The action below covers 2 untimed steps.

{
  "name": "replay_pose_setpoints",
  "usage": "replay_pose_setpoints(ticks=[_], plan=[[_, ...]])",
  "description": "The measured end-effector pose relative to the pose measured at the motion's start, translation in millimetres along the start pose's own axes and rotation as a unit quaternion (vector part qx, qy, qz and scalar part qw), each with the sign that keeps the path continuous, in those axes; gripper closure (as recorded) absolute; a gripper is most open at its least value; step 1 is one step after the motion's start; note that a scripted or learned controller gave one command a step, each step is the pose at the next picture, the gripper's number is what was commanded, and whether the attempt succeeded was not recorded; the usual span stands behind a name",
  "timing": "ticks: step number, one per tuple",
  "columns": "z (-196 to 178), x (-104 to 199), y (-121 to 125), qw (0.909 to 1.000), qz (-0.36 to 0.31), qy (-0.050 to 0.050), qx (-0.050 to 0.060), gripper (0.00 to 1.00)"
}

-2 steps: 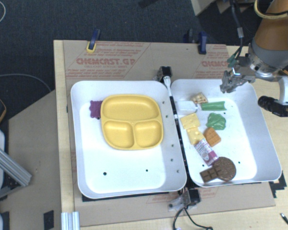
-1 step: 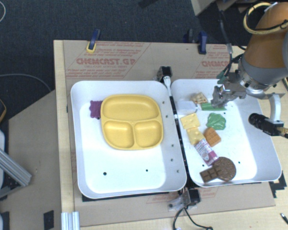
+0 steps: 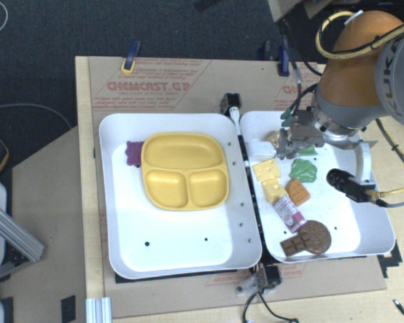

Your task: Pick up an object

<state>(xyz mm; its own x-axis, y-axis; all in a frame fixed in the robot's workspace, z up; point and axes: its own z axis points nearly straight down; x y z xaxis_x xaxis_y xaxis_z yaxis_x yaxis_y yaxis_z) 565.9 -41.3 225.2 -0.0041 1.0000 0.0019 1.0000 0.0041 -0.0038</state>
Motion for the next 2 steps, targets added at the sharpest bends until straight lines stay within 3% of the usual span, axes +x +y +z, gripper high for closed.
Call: replay_pose_setpoints(ticks=[2], plan=[[-6.0, -17.4, -5.4, 1.0000, 0.002, 0.000, -0.001, 1.00]])
